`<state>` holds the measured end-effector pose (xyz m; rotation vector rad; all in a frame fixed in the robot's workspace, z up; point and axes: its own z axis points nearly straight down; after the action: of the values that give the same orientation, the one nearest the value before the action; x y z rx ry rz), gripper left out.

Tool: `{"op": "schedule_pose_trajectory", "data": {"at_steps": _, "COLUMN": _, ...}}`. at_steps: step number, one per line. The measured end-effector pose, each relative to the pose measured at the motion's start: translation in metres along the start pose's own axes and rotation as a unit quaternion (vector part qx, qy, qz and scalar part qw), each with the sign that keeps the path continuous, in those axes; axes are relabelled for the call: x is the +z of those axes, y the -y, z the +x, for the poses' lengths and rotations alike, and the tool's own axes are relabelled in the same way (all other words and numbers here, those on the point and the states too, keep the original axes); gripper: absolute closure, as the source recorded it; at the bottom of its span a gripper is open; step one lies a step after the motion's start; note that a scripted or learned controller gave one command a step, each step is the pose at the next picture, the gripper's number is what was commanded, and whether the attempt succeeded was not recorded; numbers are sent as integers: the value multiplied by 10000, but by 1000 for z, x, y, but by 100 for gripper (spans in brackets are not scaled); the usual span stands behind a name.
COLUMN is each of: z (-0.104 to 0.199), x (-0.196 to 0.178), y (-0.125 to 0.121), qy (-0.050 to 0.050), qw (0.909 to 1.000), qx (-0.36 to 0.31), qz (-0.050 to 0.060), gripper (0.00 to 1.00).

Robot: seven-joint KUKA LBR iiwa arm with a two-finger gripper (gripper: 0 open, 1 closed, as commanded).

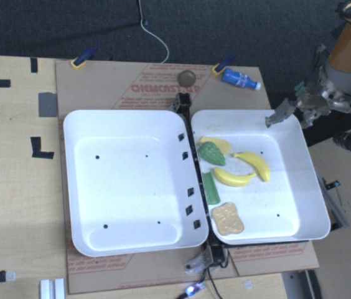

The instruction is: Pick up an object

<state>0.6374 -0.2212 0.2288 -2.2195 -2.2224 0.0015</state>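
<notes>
The right bin [300, 161] holds two yellow bananas, one [254, 164] arched at the centre and one [231, 178] lying lower left of it. A green leafy piece [213, 152] rests on a pale yellow item [223, 144] near the divider. A green stick [211, 187] lies along the left wall, and a tan cracker-like piece [228, 218] sits at the front. My gripper [280, 117] hangs over the bin's back right corner, above and away from the objects, with nothing seen in it.
The left bin [126, 179] stands beside the right one. A blue bottle [240, 79] and a brown ball [187, 78] lie on the cardboard behind the bins. Blue clamps [83, 56] hold the board's back edge. A white cable [154, 33] hangs down at the back.
</notes>
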Motion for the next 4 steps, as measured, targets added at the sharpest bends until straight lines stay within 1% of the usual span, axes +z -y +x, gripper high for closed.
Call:
{"op": "schedule_pose_trajectory", "data": {"at_steps": 1, "z": 117, "x": 94, "y": 125, "qy": -47, "qw": 9999, "qx": -21, "qz": 97, "gripper": 0}}
{"op": "schedule_pose_trajectory", "data": {"at_steps": 2, "z": 118, "x": 131, "y": 46, "qy": -2, "qw": 10000, "qx": -16, "qz": -5, "gripper": 0}}
{"op": "schedule_pose_trajectory", "data": {"at_steps": 3, "z": 210, "x": 38, "y": 14, "qy": -12, "qw": 10000, "qx": -45, "qz": -53, "gripper": 0}}
{"op": "schedule_pose_trajectory", "data": {"at_steps": 4, "z": 278, "x": 45, "y": 6, "qy": -11, "qw": 10000, "qx": -36, "qz": 0, "gripper": 0}}
